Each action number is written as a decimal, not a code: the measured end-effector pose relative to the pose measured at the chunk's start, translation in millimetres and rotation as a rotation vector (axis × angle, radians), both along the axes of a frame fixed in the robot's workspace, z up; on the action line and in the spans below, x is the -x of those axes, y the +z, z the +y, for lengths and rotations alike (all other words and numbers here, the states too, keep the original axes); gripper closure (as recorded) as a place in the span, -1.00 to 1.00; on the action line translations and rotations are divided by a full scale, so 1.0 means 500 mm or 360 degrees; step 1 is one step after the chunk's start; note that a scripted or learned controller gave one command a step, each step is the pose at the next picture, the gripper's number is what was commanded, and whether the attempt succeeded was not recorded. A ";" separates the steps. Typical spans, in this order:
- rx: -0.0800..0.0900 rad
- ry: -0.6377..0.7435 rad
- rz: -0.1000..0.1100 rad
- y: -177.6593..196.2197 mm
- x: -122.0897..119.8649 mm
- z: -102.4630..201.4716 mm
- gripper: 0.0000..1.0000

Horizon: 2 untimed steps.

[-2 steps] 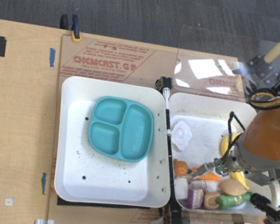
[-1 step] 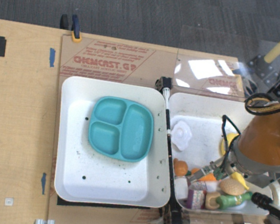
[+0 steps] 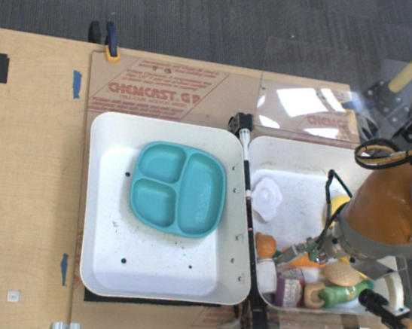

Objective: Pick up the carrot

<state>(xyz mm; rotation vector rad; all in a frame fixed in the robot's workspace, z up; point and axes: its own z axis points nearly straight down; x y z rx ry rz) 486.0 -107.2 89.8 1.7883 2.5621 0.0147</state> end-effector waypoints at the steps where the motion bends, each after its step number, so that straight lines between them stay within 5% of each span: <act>1: 0.0016 -0.0010 -0.0021 0.025 -0.006 -0.008 1.00; 2: -0.0006 -0.0213 0.0016 0.192 0.009 0.164 1.00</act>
